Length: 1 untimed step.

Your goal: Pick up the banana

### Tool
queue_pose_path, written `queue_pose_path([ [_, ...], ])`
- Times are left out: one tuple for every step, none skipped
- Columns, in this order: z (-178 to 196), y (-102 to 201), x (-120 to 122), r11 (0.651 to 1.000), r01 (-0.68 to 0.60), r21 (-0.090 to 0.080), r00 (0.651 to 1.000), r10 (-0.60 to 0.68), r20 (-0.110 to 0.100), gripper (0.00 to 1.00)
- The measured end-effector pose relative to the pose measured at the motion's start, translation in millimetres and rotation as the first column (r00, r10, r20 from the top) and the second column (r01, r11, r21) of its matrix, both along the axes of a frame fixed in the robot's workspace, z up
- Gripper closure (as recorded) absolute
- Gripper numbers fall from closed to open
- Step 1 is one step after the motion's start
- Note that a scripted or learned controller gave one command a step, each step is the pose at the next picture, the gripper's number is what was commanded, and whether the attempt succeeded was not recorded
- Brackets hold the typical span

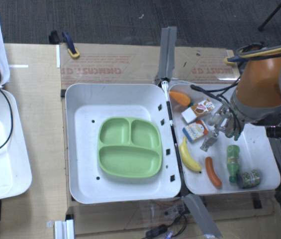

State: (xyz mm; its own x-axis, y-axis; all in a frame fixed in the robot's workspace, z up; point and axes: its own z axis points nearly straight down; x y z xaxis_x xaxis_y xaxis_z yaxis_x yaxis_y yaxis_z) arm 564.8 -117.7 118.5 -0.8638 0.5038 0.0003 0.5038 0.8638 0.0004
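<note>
The banana [189,156] lies against the left wall of the right bin [269,158] — open floor just to its right, then a sausage [213,172]. The gripper [215,133] hangs above, near a small carton [196,131], fingers slightly apart, holding nothing.

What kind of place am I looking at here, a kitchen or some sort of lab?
Most likely a robotics lab, not a kitchen. A robot arm reaches over two white bins on a bench, one holding toy food such as a banana and a hot dog, the other a green divided plate.
</note>
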Motion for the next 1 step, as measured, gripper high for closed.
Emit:
queue_pose_path([
  [-28.5,21.5,-56.8,0.989,0.151,0.000,0.989,-0.151,-0.003,0.00],
])
